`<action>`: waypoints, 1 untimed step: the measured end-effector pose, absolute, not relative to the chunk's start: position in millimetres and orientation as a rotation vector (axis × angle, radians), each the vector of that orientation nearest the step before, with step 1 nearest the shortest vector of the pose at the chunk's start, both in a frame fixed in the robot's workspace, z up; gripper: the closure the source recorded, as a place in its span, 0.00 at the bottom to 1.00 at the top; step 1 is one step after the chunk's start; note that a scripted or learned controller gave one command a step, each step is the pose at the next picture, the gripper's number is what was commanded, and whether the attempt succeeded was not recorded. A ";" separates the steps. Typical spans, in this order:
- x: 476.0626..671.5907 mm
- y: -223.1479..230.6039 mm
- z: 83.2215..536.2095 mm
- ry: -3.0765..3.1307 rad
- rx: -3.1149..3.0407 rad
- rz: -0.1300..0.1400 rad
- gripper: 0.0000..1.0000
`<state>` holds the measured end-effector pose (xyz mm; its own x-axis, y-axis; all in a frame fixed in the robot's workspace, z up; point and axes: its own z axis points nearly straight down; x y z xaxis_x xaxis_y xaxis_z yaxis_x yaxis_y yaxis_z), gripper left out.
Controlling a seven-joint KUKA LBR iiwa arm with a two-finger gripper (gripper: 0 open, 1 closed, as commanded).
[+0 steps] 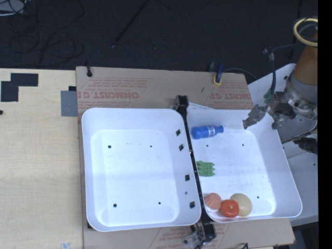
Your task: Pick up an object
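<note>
The hand (267, 114) is seen at the upper right corner of the right-hand shallow white bin (282, 165), above its rim, with its two dark fingers spread apart and nothing between them. The nearest candidate for picking is judged to be the blue plastic bottle with a white cap (207, 132), which lies on its side in the upper left part of that bin, close to the divide between the two bins. From the hand it lies to the left in the camera view and slightly lower. Its long axis runs nearly left to right, the white cap pointing toward the hand, so a grip across the narrow body would probably be called for. The bottle is seen as small, smooth and rounded, and it may roll if nudged. Further from the hand, a small green ridged object (205, 168) rests near the divide, and a pink piece (212, 201), a red round piece (229, 208) and a pale tan round piece (241, 203) are clustered touching at the bin's lower edge.
</note>
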<state>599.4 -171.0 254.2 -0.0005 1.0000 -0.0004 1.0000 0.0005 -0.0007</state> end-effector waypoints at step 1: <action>599.5 -171.4 264.0 -2.223 -2.219 0.001 1.00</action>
<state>599.5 -171.4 264.0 -0.0015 1.0000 -0.0001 1.0000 0.0015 -0.0012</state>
